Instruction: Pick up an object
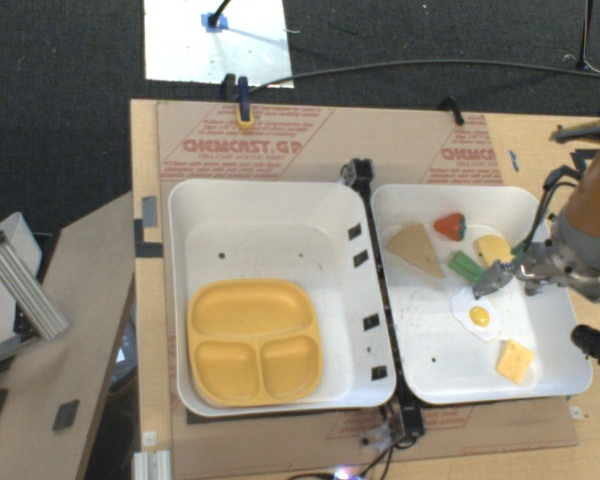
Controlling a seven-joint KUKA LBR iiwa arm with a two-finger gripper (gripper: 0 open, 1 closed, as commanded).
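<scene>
A: Start on the left. What's in the left bin (280,208)?

B: A yellow divided plate (253,341), three compartments, lying flat toward the near side. Nothing sits in it.

A: And the right bin (430,383)?

B: Toy food. A tan wedge (414,248) nearest the divider, a red strawberry (450,227) beyond it, a green piece (466,265), a pale yellow piece (493,247) just beside that, a fried egg (478,316) nearer the front, and a cheese block (515,361) at the near right corner.

A: Where's the gripper (492,281)?

B: Low in the right bin, its dark tip between the green piece and the fried egg, close to both. I can't make out how the tip is set, and I see nothing clearly held by it.

A: So how far along?

B: My reading: the reach is made, but no object is lifted. Every piece appears to lie on the bin floor. The grasp and the lift are left.

A: Surroundings?

B: Both bins sit on a brown printed board (310,138) over a bench. Dark carpet beyond, with a white sheet (195,38) on it.
</scene>
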